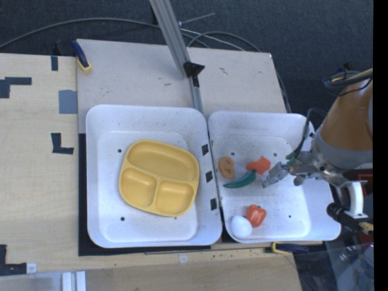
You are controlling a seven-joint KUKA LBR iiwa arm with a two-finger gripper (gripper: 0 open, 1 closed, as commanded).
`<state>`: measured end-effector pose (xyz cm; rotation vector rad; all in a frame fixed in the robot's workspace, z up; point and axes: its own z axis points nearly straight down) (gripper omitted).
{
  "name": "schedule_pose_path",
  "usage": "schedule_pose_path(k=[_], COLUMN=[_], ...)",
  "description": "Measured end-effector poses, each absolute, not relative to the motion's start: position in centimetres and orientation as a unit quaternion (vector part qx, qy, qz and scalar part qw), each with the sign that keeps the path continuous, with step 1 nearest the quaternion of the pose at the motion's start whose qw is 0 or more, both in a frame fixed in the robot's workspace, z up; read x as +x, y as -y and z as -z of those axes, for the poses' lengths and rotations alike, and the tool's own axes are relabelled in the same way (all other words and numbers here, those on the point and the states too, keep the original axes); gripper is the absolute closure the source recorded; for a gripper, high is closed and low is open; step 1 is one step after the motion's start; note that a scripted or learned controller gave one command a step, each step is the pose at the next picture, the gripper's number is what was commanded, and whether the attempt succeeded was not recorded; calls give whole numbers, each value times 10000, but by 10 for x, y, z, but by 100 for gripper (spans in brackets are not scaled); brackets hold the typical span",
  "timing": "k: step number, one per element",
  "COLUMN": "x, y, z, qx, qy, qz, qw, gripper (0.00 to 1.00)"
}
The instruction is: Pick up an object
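Note:
The right bin (291, 126) holds several small items: a tan round piece (227, 167), a green curved pepper (240, 180), an orange-red piece (259, 164), a red-orange pepper (256, 214) and a white egg (241, 226). My gripper (274, 174) reaches in from the right, low over the bin, just right of the green pepper and below the orange-red piece. Nothing shows between its fingers.
The left bin (103, 126) holds a yellow divided plate (159, 177). A grey metal pole (173, 35) slants down to the seam between the bins. Cables lie on the dark floor behind the bench.

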<state>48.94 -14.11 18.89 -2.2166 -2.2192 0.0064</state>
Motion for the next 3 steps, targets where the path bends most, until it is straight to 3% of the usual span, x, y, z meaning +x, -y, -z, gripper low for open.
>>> schedule_pose_path(k=[2,3], x=[489,490], y=[139,138], z=[-91,-104], qx=[-7067,-7062], qy=[7075,7080], qz=[-18,-12], qw=[27,24], gripper=[0,100])
